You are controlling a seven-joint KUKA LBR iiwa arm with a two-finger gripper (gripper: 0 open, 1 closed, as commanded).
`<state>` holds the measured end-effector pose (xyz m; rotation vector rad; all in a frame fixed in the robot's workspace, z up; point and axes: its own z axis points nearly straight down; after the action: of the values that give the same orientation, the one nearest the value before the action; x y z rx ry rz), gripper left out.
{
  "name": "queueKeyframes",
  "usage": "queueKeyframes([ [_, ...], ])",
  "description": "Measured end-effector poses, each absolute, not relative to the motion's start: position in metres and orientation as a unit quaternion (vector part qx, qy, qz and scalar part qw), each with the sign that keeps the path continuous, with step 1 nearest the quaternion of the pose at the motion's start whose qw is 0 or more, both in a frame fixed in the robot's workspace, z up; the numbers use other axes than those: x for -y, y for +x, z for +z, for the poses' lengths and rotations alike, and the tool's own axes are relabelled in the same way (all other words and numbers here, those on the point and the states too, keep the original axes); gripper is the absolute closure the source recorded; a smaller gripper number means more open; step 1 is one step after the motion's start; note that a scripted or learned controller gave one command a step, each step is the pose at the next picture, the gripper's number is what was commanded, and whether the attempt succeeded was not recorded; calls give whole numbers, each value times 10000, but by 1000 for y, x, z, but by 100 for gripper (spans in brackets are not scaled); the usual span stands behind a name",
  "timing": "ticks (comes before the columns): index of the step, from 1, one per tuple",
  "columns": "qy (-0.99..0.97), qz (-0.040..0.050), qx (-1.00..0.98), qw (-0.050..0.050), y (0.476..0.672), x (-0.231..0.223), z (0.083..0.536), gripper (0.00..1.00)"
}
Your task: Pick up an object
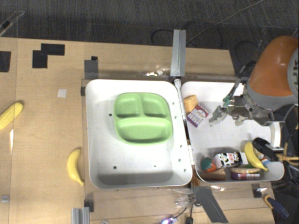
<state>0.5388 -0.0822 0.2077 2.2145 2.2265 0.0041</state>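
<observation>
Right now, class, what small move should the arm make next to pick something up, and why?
Probably shift the gripper toward the purple packet and lower it: the gripper hangs over bare floor of the right bin, holding nothing, and the packet lies close beside it.

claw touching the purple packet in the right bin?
Apart. The camera view shows bare white bin floor between the claw and the purple packet, which lies by the bin's left wall.

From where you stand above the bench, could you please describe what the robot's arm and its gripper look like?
The arm is grey, rounded and bulky, with a broad orange band bulging above the wrist. At its end sits a small metallic grey gripper with two slim fingers and a touch of green on its body. Its finer details are too small to make out.
</observation>
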Motion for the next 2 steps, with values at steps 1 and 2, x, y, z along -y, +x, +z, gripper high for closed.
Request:
queueKeyframes([
  [1, 6592, 17, -7519, 21, 488, 159, 104, 0],
  [2, 6336, 19, -7737, 21, 549, 108, 137, 0],
])
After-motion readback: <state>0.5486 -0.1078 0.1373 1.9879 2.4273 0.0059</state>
